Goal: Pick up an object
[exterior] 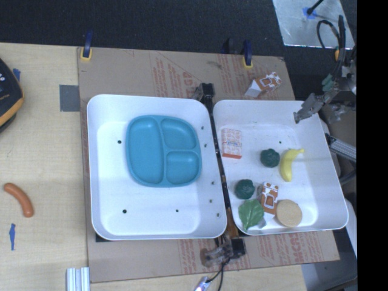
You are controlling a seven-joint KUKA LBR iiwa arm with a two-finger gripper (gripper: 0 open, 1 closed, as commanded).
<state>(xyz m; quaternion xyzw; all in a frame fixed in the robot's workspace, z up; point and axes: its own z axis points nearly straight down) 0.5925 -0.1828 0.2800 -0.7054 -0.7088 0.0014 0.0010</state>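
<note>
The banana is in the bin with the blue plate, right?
Not quite. The banana is in the right bin, beside a dark green ball. The blue plate lies by itself in the left bin. The camera view shows it.

Gripper: blurred over the right bin's far corner; finger spacing unreadable; arm behind it cut off at the right.
Black-and-yellow device: cropped by the left edge, only a rounded end visible.
Small carton: print too small to read.
Orange-and-white packet: partly overlapped by the round biscuit; label illegible.
Green leaf: partly covers the bin's near rim.
Cable clamp: blurred at the bench's near edge.
</note>
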